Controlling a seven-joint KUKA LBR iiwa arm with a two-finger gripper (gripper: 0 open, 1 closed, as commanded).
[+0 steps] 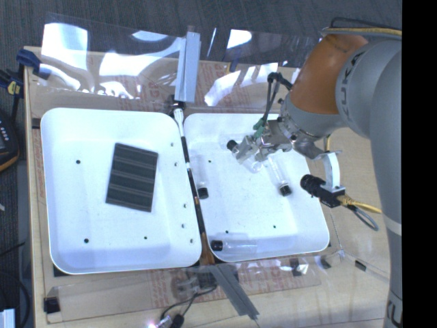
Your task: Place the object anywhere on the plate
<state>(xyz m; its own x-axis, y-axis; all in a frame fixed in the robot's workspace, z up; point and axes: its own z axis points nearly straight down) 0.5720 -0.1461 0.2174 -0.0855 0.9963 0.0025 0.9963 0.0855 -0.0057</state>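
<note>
You see the grey arm (362, 80) entering from the right of the camera view, its orange band (328, 70) above the wrist and the wrist bent down over the upper right part of the right bin (300, 241). The pincer (254, 150) sits low over that bin's floor, pointing toward the bin's middle. Its fingers are clear plastic against white, so you cannot tell whether they stand apart or together, nor whether anything lies between them.

Near the pincer, a small transparent tube-like object (280, 178) with a dark end lies on the right bin's floor, just below and to the right of the fingertips; its outline is faint. Whether it touches the pincer cannot be made out.

In the left bin (61, 244) a dark ribbed rectangular plate (133, 177) lies flat, slightly tilted, near the middle, well apart from the pincer and the tube-like object.

A clear screen (136, 60) behind the bins throws bright reflections that hide the worktop (287, 299) there. A black fitting (317, 186) with a yellow cable (362, 207) hangs beside the right bin's right rim. The arm's upper part is cut off at the right.
</note>
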